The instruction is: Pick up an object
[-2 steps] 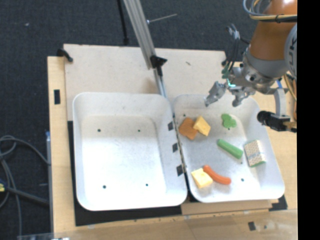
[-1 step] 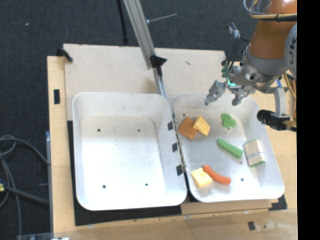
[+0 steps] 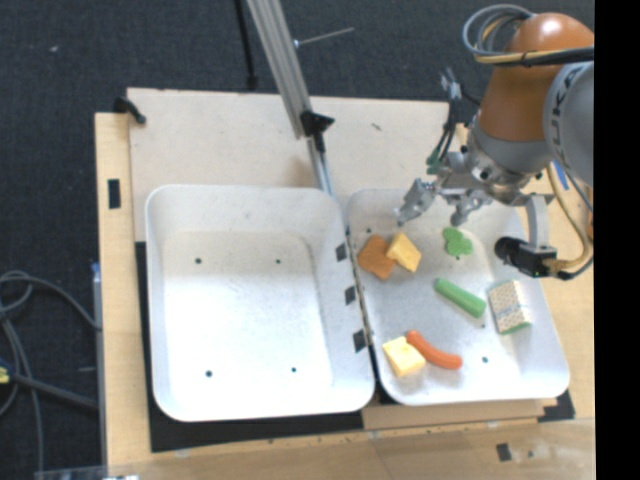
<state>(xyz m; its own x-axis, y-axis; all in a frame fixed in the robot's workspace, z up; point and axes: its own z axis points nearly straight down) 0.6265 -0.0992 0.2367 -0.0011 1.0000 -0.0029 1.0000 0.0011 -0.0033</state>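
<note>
End effector (image 3: pixel 440 202) hovers just above yellow block (image 3: pixel 405 252), seemingly open and holding nothing, probably lining up a grasp.

A slanted aluminium pole (image 3: pixel 284 63) stands behind the left white bin (image 3: pixel 160 268).

Even overhead light, soft shadows — slight blur, low res; white bins (image 3: pixel 250 203) bright.
</note>
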